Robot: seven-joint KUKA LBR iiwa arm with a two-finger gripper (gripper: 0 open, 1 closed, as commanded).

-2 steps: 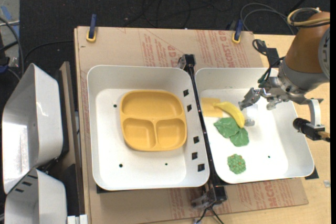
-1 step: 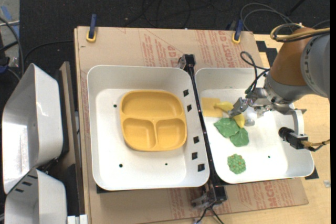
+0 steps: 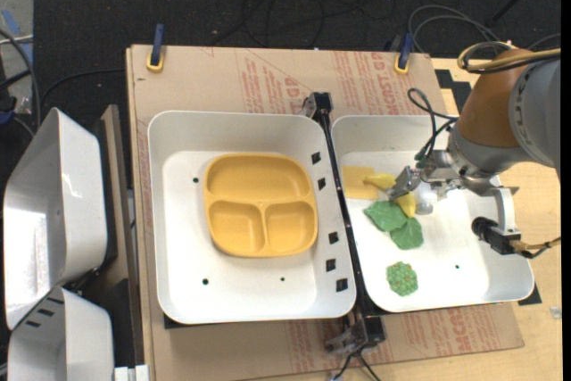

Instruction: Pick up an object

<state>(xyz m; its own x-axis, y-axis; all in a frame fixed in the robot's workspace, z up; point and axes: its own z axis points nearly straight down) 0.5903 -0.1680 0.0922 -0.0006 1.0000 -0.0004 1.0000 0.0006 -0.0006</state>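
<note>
In the right bin lie a flat yellow piece, a green leaf-shaped object and a round green bumpy object. My gripper is low over the bin's middle, right at the upper edge of the green leaf-shaped object and next to a small yellow bit. Its fingers are dark and small, and their gap cannot be made out. The arm comes in from the right, its orange band above the wrist.
The left bin holds a yellow divided tray. A black divider runs between the two bins. Cables trail from the wrist over the right bin's far edge. A white container stands off the bench at the left.
</note>
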